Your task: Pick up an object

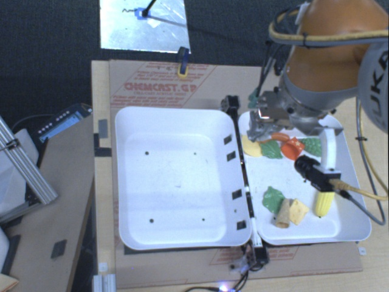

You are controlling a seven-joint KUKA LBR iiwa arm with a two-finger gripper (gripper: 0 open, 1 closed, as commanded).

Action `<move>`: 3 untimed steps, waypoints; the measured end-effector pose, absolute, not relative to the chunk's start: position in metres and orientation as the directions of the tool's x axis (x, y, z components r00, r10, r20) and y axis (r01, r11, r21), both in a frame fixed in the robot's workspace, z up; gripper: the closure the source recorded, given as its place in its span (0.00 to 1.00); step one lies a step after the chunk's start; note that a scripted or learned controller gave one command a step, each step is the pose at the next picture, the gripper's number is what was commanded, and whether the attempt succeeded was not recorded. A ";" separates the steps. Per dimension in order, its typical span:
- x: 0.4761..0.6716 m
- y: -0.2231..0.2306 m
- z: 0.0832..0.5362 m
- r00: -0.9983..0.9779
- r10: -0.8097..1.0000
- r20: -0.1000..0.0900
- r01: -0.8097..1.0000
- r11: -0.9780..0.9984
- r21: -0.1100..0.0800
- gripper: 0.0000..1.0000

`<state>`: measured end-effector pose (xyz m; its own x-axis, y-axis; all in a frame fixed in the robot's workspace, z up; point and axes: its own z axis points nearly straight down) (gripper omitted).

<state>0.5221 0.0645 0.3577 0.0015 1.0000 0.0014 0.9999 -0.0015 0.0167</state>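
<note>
Two white bins sit side by side. Nearest us in the right bin [349, 227] we see a corn cob [323, 203], a tan piece [290, 212] and a green piece [273, 197]. Farther back, the gripper [262, 126] hangs over a red piece [292, 146]; we cannot tell its state. The left bin [134, 126] lies beside.

Grey arm [371, 84], orange band [340, 17]
</note>
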 end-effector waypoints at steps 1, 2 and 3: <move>0.619 0.058 0.363 -0.001 1.000 -0.001 1.000 0.001 0.008 1.00; 0.554 0.075 0.319 -0.004 1.000 0.000 1.000 0.004 -0.006 1.00; 0.484 0.100 0.307 -0.007 1.000 0.001 1.000 0.007 -0.003 1.00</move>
